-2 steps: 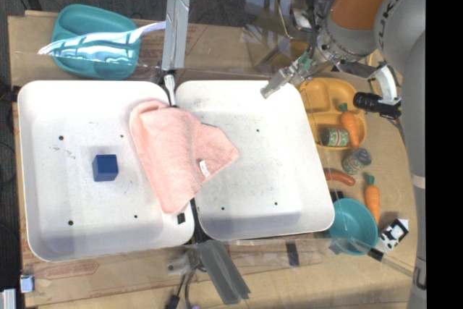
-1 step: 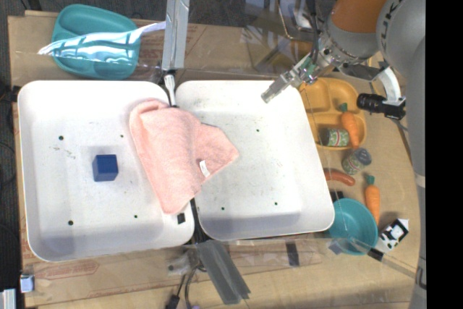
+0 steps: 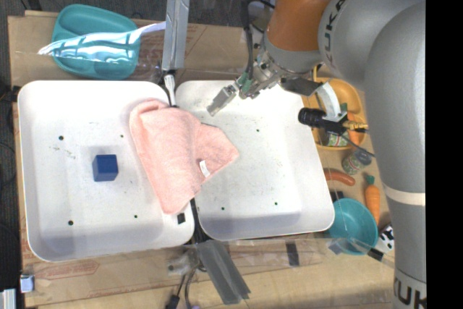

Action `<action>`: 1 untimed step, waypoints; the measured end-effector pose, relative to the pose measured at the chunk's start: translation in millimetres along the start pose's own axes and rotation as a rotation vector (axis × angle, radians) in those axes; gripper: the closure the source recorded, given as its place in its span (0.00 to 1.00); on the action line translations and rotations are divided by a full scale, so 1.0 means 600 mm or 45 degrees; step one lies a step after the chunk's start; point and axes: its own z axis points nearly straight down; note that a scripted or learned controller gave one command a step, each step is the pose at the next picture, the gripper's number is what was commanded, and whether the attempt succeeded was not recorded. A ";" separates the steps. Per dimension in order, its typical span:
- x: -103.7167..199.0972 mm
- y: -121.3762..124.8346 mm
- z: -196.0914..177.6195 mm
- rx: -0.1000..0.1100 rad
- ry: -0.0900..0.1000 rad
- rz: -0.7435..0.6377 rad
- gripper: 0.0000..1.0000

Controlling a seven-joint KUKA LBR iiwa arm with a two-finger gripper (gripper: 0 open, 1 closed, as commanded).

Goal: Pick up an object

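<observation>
A pink cloth lies draped over the divider between the two white bins, partly in the left bin and partly in the right bin. In the left bin sits a small blue cube. My gripper hangs over the back left corner of the right bin, just beyond the cloth's far edge. Its fingers look pressed together into one grey bar, shut, with nothing between them.
A teal scoop rests behind the left bin. Right of the right bin lie a teal bowl, an orange carrot, a sausage toy and a yellow object. The grey arm covers the right side.
</observation>
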 end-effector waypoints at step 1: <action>-0.001 -0.018 0.179 0.000 0.002 -0.315 0.00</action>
